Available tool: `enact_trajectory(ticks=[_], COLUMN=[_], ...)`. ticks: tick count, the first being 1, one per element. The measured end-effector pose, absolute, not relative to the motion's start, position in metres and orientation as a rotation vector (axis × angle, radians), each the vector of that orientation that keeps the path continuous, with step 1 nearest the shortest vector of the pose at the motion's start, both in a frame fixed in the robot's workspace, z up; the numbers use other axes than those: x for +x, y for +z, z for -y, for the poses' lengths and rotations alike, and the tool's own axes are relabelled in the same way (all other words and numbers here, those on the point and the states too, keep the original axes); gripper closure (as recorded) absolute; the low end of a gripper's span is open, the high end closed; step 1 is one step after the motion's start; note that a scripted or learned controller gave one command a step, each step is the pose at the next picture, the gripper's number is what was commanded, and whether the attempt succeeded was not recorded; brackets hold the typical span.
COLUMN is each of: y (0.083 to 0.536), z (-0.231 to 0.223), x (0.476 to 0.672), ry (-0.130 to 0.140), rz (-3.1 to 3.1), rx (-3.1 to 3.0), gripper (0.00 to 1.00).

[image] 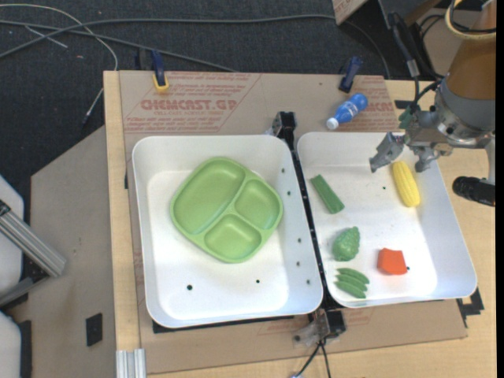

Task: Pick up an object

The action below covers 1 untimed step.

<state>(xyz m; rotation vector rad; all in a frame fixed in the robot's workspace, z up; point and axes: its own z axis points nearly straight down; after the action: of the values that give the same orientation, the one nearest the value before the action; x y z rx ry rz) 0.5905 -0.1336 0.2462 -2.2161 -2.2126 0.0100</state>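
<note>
Corn cob (406,183) in right white bin (449,235) on cardboard-topped bench (118,211)

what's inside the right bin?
Right bin: corn, green stick, broccoli, pea pods, orange block. The gripper and arm cover its far right corner.

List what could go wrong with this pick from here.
1. The gripper hangs open over the top end of the corn; closing that far off-centre, it might tip or squirt the cob out.
2. The corn lies near the right bin's far wall, so a finger might hit the wall on descent.
</note>
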Motion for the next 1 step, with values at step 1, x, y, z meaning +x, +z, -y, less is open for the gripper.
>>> enact_trajectory(ticks=[1], y=[0.2515], z=[0.1334], x=[0.5926], ry=[0.0], rz=[2.221], rx=[-2.22], gripper=[0.0])
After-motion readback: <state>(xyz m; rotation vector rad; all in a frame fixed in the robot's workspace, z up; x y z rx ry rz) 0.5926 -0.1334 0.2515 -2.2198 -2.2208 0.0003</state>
